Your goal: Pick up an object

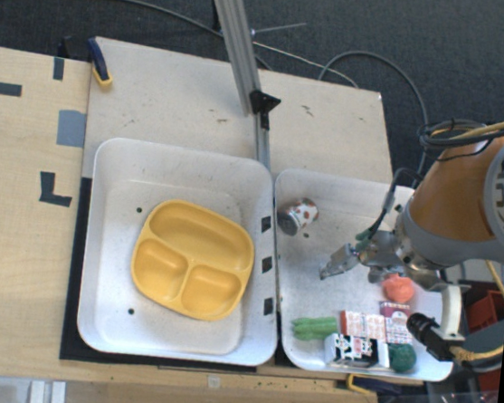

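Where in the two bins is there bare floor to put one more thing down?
Left bin: a free strip all around the yellow tray, widest along the far side. Right bin: bare floor between the cup and the hand. Crowded: the near right corner, with green toy, cartons, and orange ball.

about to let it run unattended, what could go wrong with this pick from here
1. The pincer hangs over bare floor of the right bin, apart from every item; closing here would likely grab nothing.
2. The cartons, green toy and orange ball crowd the near corner, so a grasp there may nudge neighbours or catch two.
3. The small cup lies close to the bin wall, leaving little finger room.
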{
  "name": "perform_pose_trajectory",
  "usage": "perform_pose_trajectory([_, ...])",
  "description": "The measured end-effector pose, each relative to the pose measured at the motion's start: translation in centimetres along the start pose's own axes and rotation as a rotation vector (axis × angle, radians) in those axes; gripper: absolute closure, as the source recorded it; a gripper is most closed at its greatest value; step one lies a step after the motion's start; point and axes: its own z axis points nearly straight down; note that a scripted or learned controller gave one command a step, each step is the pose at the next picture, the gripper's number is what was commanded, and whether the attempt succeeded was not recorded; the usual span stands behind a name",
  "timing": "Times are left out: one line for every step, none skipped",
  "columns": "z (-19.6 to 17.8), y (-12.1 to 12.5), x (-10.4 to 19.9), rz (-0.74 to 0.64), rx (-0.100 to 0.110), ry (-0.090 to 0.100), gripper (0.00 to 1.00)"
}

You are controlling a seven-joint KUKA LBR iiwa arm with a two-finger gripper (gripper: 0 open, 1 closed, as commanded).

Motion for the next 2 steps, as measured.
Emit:
perform_pose_trajectory([0.0, 0.0, 0.0, 0.0, 0.0, 0.0, 0.0])
perform_pose_trajectory([5.5, -0.7, 1.0, 0.001, 0.006, 0.0, 0.0])
